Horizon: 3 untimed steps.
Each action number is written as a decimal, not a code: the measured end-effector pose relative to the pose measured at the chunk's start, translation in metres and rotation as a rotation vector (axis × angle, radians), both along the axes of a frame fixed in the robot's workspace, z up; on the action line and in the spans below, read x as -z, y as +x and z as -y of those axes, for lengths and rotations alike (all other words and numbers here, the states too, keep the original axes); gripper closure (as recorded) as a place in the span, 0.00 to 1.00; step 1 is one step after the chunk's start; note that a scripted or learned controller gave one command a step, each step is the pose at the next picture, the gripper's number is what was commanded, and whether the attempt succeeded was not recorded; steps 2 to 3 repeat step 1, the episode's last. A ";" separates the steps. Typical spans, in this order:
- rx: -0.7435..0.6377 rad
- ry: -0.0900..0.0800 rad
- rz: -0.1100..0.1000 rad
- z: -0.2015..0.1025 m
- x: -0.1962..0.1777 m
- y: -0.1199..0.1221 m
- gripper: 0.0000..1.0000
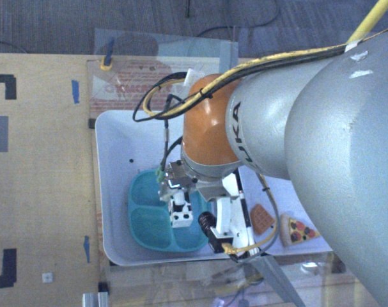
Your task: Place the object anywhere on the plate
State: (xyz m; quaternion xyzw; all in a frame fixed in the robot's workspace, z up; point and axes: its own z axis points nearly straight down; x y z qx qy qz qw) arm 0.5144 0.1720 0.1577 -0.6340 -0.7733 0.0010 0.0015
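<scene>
**Arm hanging over the teal plate, object unclear**

From where I'm standing, the big grey arm [321, 133] is reaching in across the white bin [114, 146], its orange band bulging over the middle of it. The gripper [179, 211] is hovering above the teal divided plate [146, 226], which is lying near the bin's front corner. I cannot tell whether the hand is open or closed, or whether anything is sitting in it; the wrist hardware is blocking too much.

Off to the arm's side of the plate, a waffle-patterned toy [263, 217] and a toy pizza slice [298, 230] are lying just beside each other on the bin floor, apart from the plate. Either could be the object meant for the plate, and both are resting off it, so the job is looking unfinished to me.

What I'm worrying about: if the hand is in fact carrying nothing, it is going to release over the plate and achieve nothing. If it is carrying something small, dropping it near a divider ridge or the rim could send it tipping out onto the bin floor. The yellow-and-black cables [181, 104] are looping loosely near the wrist, and they could snag as it turns.
</scene>
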 end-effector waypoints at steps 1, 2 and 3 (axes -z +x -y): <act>0.002 0.000 0.001 0.001 0.000 0.001 0.00; 0.002 0.000 0.001 0.001 0.000 0.001 0.00; 0.002 0.000 0.001 0.001 0.000 0.001 0.00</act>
